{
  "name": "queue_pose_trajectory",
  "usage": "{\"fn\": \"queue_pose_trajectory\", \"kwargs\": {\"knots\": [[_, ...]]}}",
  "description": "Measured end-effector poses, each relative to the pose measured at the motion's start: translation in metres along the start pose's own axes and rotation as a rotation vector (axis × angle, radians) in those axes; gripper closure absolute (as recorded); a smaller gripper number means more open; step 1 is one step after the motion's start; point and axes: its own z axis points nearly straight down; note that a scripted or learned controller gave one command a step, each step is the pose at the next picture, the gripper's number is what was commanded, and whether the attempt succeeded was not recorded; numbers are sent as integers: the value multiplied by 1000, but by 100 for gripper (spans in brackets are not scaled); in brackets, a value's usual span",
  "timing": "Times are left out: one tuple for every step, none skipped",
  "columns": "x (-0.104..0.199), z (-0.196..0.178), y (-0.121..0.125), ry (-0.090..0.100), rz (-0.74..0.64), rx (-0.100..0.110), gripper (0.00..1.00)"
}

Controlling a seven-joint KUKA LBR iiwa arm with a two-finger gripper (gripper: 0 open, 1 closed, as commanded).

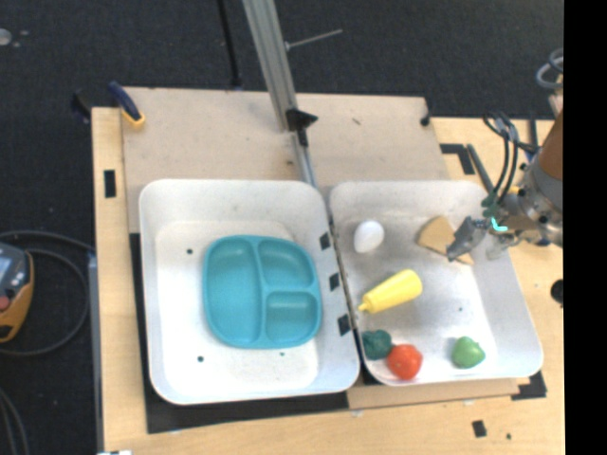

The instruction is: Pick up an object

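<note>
Gripper (471,242) low over the right bin's (503,339) upper right part, reaching in from the right edge. Its 2 grey fingers (462,239) point left and down toward the bin floor; spread between them cannot be made out at this angle. Nothing visibly held between them.

Tan wedge-shaped object (436,234) lies just left of the fingertips, touching or nearly touching them; contact cannot be confirmed. It rests on the bin floor near the upper wall.

White egg-shaped object (369,235) sits left of the wedge, near the divider side of the same bin, apart from the gripper.

Yellow bottle-like object (391,292) lies on its side mid-bin, tilted, its narrower end toward the upper right, below and left of the gripper, apart from it.

Along the near edge of the right bin: dark green object (377,342), red round object (405,360) just beside it, light green round object (467,352) further right, apart from those 2.

Wrist and cabling (517,211) sit above the bin's right rim.

Left bin (171,216) holds 1 teal divided plate (261,289) with 3 compartments, roughly centred.

Both bins sit side by side on a tan bench (218,131). A metal post (270,50) slants up from the bench behind them.
</note>
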Motion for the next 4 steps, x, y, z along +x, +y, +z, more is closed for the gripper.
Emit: {"fn": "queue_pose_trajectory", "kwargs": {"knots": [[0, -1, 1, -1, -1, -3, 0], [-2, 42, 6, -1, 0, 0, 0], [0, 87, 1, 0, 1, 1, 0], [-2, 140, -9, 0, 2, 2, 0]]}}
